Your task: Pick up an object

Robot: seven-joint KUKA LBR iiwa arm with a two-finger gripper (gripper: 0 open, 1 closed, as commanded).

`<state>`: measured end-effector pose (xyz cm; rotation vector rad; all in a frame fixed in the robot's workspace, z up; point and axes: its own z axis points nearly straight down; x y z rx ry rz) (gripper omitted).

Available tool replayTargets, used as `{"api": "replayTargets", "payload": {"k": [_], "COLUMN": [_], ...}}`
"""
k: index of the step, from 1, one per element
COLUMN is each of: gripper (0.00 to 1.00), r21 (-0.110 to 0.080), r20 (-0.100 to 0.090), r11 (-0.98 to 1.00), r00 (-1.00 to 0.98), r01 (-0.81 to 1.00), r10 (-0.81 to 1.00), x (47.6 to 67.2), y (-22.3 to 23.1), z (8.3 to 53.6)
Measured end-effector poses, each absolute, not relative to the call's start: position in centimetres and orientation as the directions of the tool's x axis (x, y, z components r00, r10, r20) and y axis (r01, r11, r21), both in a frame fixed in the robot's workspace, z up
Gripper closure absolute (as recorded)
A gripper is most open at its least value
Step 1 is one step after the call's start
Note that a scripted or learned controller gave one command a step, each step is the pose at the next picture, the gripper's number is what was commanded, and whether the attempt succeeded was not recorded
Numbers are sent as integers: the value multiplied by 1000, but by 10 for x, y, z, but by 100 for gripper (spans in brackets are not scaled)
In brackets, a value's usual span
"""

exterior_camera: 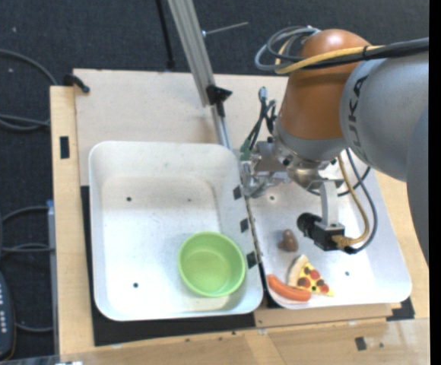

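A green bowl (pixel 211 263) stands upright in the near right corner of the left bin (pixel 144 204). The right bin (pixel 376 268) holds a small brown lump (pixel 289 240), a toy pizza slice (pixel 309 274) and an orange sausage-shaped piece (pixel 288 288) close to its front edge. My gripper (pixel 252 177) hangs low over the wall between the two bins, behind and to the left of the brown lump. The bulky orange and grey wrist hides the back of the right bin.
An aluminium pole (pixel 192 44) slants down from the top to the back edge of the bins. A black connector with cables (pixel 321 231) hangs from the arm just right of the brown lump. Cables lie on the dark floor at left.
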<state>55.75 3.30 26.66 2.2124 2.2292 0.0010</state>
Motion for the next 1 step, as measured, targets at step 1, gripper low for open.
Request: {"api": "replayTargets", "payload": {"k": [1], "gripper": [100], "r21": [-1], "r20": [0], "r11": [6], "r00": [-6], "r01": [1000], "r10": [1000], "x": [560], "y": [76], "z": [258]}}
